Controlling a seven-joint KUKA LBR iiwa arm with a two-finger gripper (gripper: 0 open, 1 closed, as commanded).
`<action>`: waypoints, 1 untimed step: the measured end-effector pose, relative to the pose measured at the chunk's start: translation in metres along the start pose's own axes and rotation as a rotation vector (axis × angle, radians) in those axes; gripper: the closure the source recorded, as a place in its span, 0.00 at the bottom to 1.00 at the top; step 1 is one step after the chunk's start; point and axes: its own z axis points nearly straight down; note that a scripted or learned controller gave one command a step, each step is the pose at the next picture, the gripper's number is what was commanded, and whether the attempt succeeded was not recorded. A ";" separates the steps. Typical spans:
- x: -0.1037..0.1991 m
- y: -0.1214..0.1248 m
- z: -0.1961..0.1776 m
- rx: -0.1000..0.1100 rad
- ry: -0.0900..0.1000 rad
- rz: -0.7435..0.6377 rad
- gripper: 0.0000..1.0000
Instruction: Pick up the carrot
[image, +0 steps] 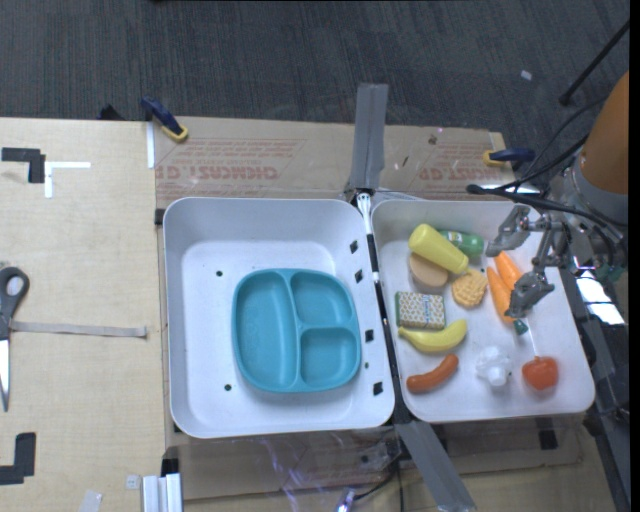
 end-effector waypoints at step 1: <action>-0.084 -0.031 0.111 0.000 0.001 0.061 0.00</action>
